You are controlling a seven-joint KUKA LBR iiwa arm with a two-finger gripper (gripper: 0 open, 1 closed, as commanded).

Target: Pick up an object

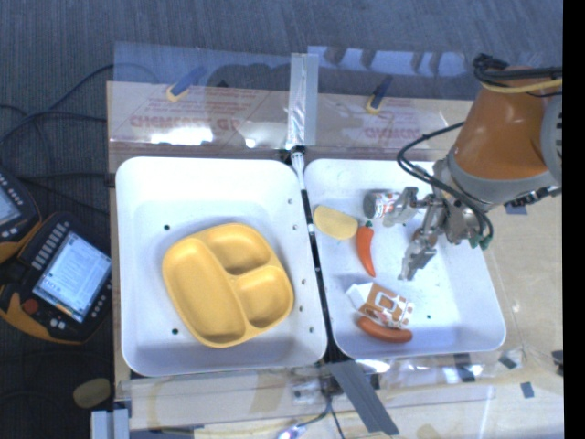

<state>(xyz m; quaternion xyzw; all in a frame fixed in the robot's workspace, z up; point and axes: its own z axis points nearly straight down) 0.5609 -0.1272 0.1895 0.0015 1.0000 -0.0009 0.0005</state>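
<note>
Camera view: right bin (484, 323) on table, items bunched toward its left half; bare floor along right wall and far corner. Left bin (137, 245) filled mostly by yellow divided plate (228, 283). Pincer (413, 265) over right bin centre, fingers pointing down-left, tips close together, nothing seen between them; grip state not legible. Carrot (366, 250) just left of pincer, apart from it, long axis near-to-far, slightly tilted, tip toward near side. Hot dog (384, 329) by near wall, lying crosswise.
</note>
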